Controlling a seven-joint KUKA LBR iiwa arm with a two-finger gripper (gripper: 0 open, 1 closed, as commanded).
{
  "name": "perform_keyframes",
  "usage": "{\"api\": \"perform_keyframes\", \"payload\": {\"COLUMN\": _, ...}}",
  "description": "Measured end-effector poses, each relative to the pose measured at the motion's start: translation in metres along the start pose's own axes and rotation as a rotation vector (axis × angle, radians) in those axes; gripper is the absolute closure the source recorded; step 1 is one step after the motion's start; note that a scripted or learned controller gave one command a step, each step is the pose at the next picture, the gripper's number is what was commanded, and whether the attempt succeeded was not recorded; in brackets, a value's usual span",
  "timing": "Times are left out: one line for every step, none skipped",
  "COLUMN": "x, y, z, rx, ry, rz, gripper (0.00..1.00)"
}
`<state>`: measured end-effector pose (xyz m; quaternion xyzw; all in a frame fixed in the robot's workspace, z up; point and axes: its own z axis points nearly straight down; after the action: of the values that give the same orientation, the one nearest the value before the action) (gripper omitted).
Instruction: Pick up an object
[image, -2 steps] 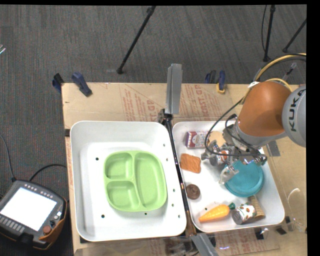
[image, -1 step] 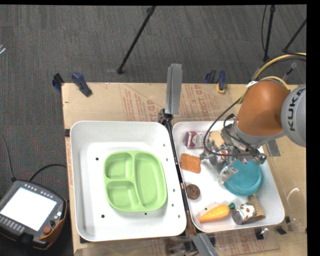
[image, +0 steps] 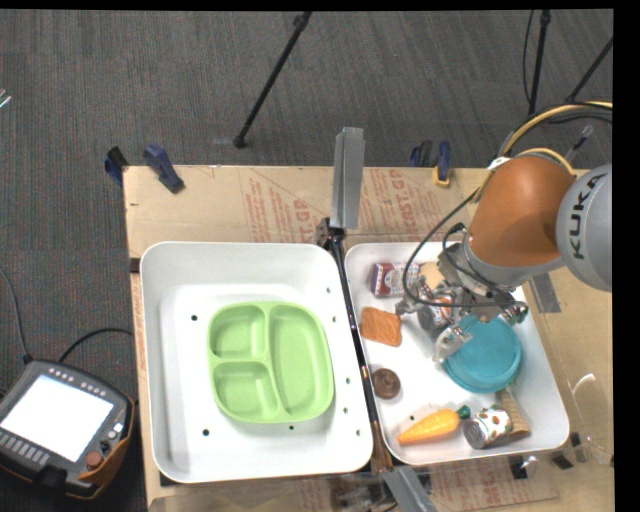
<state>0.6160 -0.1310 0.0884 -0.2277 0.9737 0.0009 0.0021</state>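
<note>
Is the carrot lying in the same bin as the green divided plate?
No, the carrot lies in the right bin, while the green divided plate sits in the left bin.

My wrist covers the far edge of the teal plate (image: 487, 358) and part of the can (image: 384, 279) behind it. My claw (image: 447, 338) sits among cables, its state unreadable. The tablet (image: 60, 422) is cut off by the near-left edge.

Cardboard-topped bench (image: 250, 200) is carrying two white bins: left bin (image: 165, 300) and right bin (image: 545, 400), sitting side by side.
</note>
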Motion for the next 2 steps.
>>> {"api": "perform_keyframes", "payload": {"x": -0.010, "y": 0.010, "z": 0.000, "rx": 0.002, "ry": -0.001, "rz": -0.116, "gripper": 0.00}}
{"api": "perform_keyframes", "payload": {"x": -0.032, "y": 0.014, "z": 0.000, "rx": 0.001, "ry": 0.001, "rz": -0.135, "gripper": 0.00}}
